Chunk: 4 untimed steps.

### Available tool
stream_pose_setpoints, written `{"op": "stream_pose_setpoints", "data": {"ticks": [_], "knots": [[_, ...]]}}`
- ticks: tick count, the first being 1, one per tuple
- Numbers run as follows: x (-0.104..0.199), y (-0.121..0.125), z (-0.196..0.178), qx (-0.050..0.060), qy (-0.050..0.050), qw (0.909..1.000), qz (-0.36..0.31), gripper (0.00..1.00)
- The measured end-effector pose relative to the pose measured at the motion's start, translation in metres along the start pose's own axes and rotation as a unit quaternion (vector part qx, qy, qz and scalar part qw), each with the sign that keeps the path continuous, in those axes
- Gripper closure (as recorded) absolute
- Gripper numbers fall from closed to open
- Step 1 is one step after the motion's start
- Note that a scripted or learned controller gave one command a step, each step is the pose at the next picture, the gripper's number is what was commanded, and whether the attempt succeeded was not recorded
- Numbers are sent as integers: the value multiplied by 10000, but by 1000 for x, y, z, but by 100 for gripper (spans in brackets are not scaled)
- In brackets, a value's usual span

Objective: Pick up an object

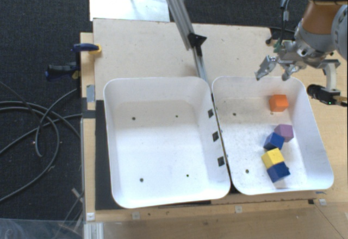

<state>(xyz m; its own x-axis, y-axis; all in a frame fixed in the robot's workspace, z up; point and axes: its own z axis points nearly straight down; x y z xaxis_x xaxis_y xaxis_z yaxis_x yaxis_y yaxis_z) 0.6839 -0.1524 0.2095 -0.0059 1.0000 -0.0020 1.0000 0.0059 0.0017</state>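
Camera view is showing the claw (276,68) hanging wide and empty above the right bin's (321,145) far rim; descending there, it is risking striking that rim and missing the orange cube (278,102).

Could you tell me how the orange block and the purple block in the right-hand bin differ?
The orange block sits alone near the bin's far side, closest to the tool; the purple block lies nearer the middle, touching a blue block. The orange block sits roughly square to the view; the purple block looks turned at an angle. Both are small cubes of similar size resting on the floor of the right bin.
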Motion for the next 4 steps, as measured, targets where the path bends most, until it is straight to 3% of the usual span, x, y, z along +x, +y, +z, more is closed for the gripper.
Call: {"op": "stream_pose_setpoints", "data": {"ticks": [1, 3, 4], "knots": [[-53, 0, 94, -102, -17, 9999, -11, 0], [-53, -7, 100, -118, -39, 9999, 11, 0], [-56, -23, 112, -66, -26, 10000, 19, 0]]}}
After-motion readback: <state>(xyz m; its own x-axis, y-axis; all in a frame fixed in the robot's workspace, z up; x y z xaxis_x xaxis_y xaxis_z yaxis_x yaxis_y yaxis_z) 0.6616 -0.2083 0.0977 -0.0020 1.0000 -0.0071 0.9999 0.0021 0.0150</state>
